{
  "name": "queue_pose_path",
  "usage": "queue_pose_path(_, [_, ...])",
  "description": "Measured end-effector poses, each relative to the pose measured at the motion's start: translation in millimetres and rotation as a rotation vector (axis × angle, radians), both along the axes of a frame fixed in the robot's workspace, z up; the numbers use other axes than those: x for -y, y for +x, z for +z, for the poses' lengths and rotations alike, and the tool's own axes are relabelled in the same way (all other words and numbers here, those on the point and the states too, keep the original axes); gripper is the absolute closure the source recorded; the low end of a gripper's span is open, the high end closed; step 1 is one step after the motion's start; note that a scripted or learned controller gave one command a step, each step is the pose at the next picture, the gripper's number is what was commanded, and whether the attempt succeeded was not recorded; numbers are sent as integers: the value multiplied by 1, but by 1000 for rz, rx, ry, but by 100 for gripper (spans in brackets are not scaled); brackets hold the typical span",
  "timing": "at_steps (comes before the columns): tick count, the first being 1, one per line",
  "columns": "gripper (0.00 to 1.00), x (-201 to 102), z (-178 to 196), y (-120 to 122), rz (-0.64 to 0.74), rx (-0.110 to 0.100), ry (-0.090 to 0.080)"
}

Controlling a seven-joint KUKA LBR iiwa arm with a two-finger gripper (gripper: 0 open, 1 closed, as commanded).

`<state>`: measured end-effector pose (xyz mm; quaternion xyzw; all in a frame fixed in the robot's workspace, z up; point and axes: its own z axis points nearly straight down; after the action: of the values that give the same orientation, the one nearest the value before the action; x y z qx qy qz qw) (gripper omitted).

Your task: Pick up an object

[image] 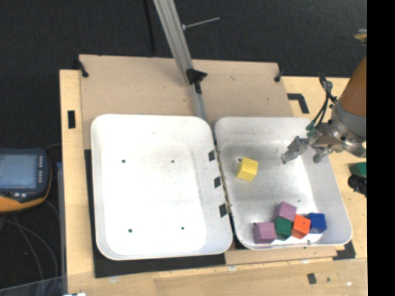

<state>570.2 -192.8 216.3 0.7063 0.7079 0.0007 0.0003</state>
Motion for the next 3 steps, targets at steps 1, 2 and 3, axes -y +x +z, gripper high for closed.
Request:
queue_pose_path(1, [0,-106,-120,38,5,5,-2])
queue_pose_path(2, [0,-103,-119,36,-1,0,0])
queue_pose_path(3, [0,-114,-15,18,2,7,-1])
